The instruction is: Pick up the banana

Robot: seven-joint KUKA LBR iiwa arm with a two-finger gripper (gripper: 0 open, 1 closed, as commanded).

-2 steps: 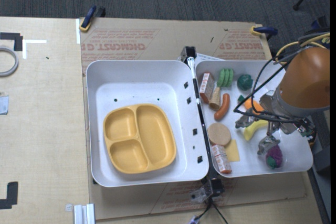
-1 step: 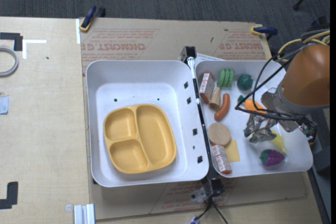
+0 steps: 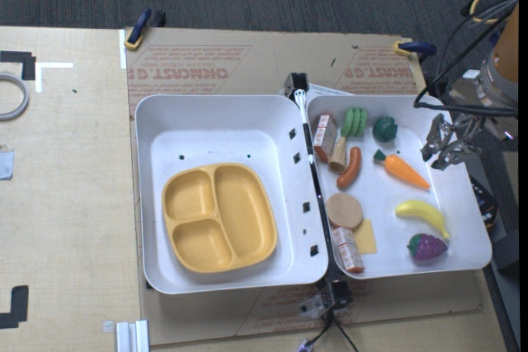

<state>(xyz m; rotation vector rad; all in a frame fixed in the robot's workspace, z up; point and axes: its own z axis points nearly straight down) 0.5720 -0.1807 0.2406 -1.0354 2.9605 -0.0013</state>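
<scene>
The yellow banana [image 3: 423, 217] lies in the right bin [image 3: 466, 202], near its front right corner, between a carrot and a bunch of purple grapes. My gripper [image 3: 446, 146] hangs over the right bin's right side, above and slightly right of the banana, apart from it. Its fingers stand open with nothing between them.
The right bin also holds an orange carrot [image 3: 404, 170], purple grapes [image 3: 426, 246], a green pepper [image 3: 355, 121], broccoli [image 3: 384, 129], a sausage [image 3: 350, 167], a cookie [image 3: 345, 211], cheese [image 3: 364, 237] and two small cans. The left bin [image 3: 157, 177] holds a yellow divided plate [image 3: 219, 216].
</scene>
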